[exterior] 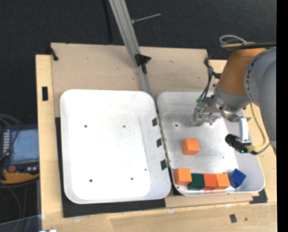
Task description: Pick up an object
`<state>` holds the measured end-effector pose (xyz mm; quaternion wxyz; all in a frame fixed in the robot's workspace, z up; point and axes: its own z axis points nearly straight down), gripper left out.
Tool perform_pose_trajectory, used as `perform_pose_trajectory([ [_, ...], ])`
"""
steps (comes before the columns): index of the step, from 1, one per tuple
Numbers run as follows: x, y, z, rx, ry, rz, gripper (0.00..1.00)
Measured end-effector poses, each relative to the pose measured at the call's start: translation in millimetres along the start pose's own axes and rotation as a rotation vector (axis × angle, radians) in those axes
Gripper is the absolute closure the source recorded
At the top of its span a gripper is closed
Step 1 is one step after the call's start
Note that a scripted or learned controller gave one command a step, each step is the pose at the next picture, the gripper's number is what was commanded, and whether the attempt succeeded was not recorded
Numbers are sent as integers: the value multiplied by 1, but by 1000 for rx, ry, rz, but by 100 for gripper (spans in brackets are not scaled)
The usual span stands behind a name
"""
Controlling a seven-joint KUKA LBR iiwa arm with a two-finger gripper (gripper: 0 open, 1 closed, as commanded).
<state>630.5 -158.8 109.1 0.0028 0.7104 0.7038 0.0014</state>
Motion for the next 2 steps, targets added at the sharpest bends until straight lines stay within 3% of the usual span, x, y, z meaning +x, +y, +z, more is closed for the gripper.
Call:
perform_pose_trajectory([
  [2, 12, 11, -100, -1, 1, -13, 100],
])
